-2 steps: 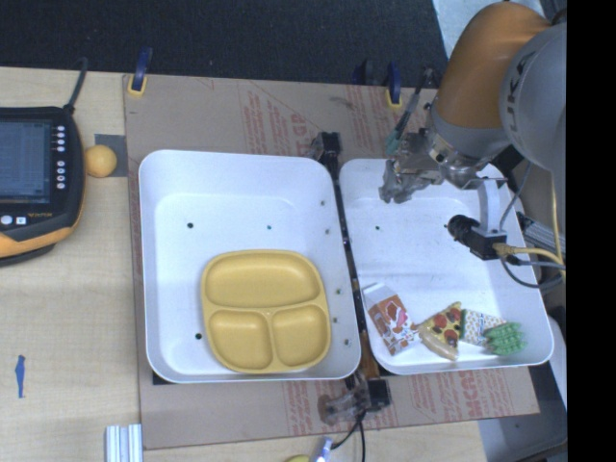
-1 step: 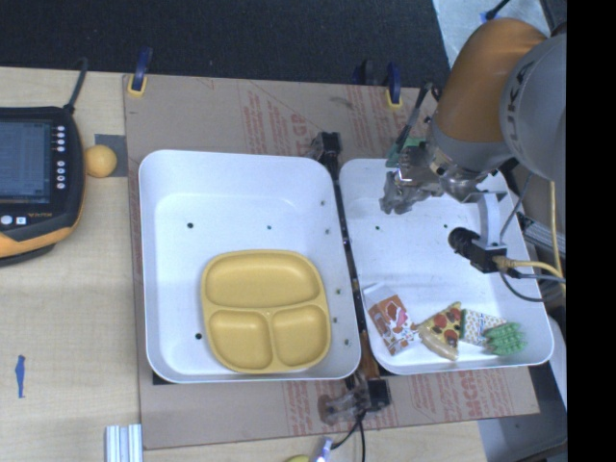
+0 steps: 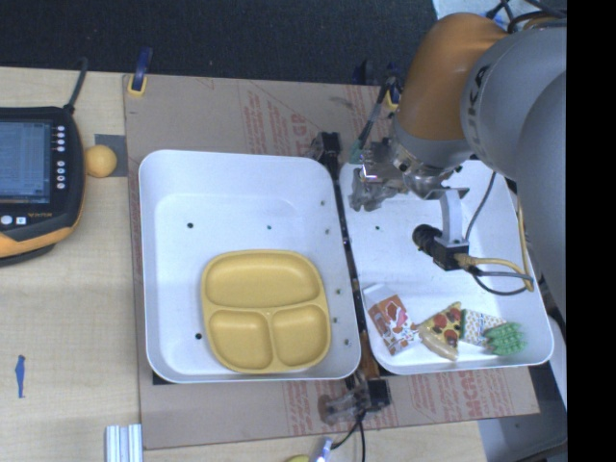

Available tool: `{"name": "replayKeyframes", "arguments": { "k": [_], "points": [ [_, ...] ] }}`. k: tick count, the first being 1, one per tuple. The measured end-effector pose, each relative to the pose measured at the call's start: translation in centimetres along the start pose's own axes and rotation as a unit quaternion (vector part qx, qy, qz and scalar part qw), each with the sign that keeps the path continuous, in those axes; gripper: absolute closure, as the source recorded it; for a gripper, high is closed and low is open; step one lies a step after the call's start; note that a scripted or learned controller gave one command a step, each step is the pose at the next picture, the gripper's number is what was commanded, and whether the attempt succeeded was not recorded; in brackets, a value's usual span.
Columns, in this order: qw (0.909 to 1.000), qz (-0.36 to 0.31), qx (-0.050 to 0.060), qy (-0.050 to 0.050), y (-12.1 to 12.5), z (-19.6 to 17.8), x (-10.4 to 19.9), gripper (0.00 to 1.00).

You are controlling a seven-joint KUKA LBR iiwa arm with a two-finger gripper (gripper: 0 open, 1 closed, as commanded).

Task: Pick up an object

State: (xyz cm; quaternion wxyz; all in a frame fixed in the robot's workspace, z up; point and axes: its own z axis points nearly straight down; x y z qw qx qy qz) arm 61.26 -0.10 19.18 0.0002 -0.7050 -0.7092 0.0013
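Note:
My gripper (image 3: 367,192) hangs over the back left part of the right bin (image 3: 409,258), beneath the grey arm and its orange band. Nothing shows between its fingers. At the front of that bin lie a small red-and-white card (image 3: 390,321), a pizza-slice toy (image 3: 444,329) and a green-and-white piece (image 3: 493,333), all well forward of the gripper. A yellow divided plate (image 3: 266,308) rests in the left bin (image 3: 192,200).
A black-and-orange teach pendant (image 3: 34,179) lies at the left on the bench, with a yellow ball (image 3: 100,160) beside it. Cables (image 3: 500,268) run along the right bin's right side. Clips sit between the bins at back and front.

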Motion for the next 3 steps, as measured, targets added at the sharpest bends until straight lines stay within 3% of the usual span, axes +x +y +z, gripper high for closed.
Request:
{"name": "replayKeyframes", "arguments": {
  "k": [1,2,3],
  "points": [
    [1.0000,0.002,0.001,0.001,-3.3,-2.9,-2.4,1.00],
    [1.0000,0.001,0.002,0.001,-3.3,-2.3,-3.5,1.00],
    [1.0000,0.000,0.002,0.000,-3.4,0.0,2.2,1.00]
  ]
}}
